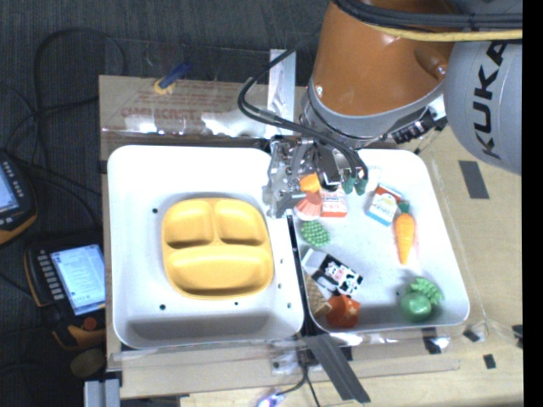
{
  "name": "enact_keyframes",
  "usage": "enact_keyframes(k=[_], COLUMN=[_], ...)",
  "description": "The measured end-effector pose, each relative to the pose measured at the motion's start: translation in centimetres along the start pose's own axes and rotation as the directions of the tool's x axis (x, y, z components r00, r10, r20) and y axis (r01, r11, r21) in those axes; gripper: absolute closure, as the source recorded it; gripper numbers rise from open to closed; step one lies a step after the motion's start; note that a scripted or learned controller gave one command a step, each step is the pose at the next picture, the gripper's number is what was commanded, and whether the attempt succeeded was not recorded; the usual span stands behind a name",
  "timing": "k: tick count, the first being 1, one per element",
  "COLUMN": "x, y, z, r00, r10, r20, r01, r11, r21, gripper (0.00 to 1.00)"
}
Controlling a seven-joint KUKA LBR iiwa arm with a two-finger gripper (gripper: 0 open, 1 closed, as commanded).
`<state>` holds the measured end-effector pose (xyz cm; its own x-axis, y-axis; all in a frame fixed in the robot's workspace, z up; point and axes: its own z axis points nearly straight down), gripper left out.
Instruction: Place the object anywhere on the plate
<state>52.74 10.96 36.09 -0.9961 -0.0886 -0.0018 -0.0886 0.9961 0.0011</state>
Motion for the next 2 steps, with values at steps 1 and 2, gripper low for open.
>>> enact_keyframes(k=[1,2], x=[2.7,3.2], y=[3.5,-2.2], z=[2.3,0.9], r00=[0.989,0.999], r10=[-0.151,-0.052], r20=[0.0,0.002], r01=[0.151,0.052], r11=[0.989,0.999], r21=[0.0,0.001], gripper=[1.0,1.0])
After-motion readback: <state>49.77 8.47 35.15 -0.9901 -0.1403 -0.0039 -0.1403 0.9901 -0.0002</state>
